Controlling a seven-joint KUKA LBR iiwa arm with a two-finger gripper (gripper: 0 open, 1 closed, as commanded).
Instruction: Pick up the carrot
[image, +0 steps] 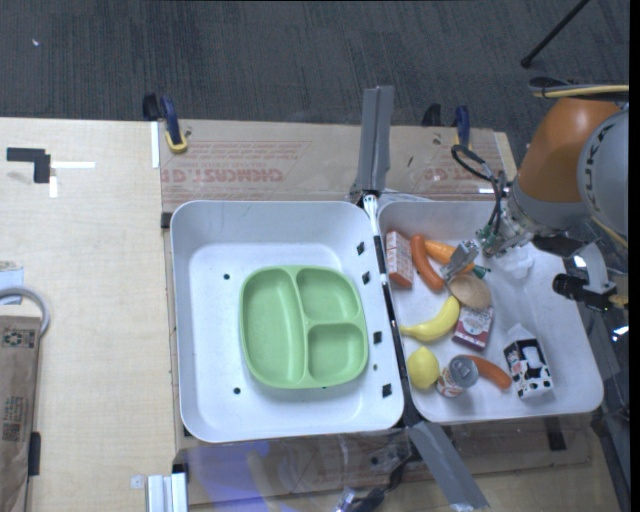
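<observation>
- Left bin (195, 300): a shallow white tray with rounded corners, lying in the middle of the frame. It holds one thing, a pale green plate (303, 326) of smooth plastic, moulded into three compartments: one long one on the left and two smaller ones on the right.
- Right bin (575, 385): the same white tray, touching the left one along a grey divider rail (377, 140) that runs up to the top of the frame.
- In the right bin's upper left corner stands a small red and white carton (399, 259), and just right of it lie two orange, tapered pieces side by side. The carrot (428, 268) is the longer of these, slanting down to the right.
- Below them sit a brown rounded object (472, 291), a curved yellow banana (435, 321) and a red and white packet (475, 327).
- Along the bin's lower edge: a round yellow lemon (423, 367), a metal can (460, 373) seen from its top, another orange tapered piece (492, 372), and a black and white carton (528, 366).
- The gripper (464, 257) hangs over the upper part of the right bin, its tip just beside the carrot's right end. I cannot tell whether it is wide or narrow, and nothing can be made out in its grasp.
- The arm's orange, glossy band (560, 145) shows at the upper right.
- The bench (80, 260) at the left is pale wood.
</observation>
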